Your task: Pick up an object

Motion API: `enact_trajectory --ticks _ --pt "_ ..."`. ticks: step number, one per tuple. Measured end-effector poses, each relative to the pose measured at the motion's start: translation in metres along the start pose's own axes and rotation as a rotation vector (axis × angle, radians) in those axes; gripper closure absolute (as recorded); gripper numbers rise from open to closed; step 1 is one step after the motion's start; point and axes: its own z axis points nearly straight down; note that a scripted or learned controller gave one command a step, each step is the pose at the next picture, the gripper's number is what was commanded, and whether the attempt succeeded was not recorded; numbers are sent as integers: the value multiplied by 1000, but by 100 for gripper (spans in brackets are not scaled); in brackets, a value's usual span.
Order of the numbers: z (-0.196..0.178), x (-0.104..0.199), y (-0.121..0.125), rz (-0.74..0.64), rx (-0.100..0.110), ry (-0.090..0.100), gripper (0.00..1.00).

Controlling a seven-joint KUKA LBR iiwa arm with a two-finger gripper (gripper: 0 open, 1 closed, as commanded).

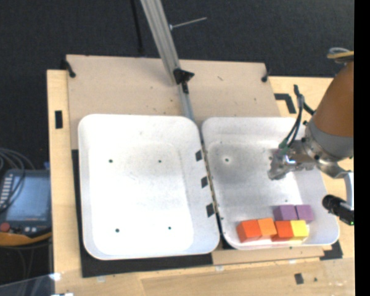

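Camera view, arm: reaches in from the right, orange band above grey wrist; end effector hangs over the right bin, upper-middle part.
End effector state: cannot tell; nothing seen gripped in it.
Task's things: blocks clustered at the near edge of the right bin, two orange blocks side by side, a red-orange block, a yellow block, two purple blocks just behind.
Gap: end effector well apart from the cluster, over bare bin floor.
Left bin: white, a few dark specks.
Worktop: tan board, metal strut slanting in from the top.
Risk, position: closing here likely catches only air, since no block lies under it.
Risk, packing: blocks touch one another; little room to get between them, so a descent could land on top or shove the row.
Risk, wall: cluster sits against the bin's near wall; a low approach may clip the rim.
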Motion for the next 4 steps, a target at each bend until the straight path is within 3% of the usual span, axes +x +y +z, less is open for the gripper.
enact_trajectory --ticks 2,4 --pt "4 99 3 -3 2 3 100" --pt "-10 218 -2 -6 2 4 100"
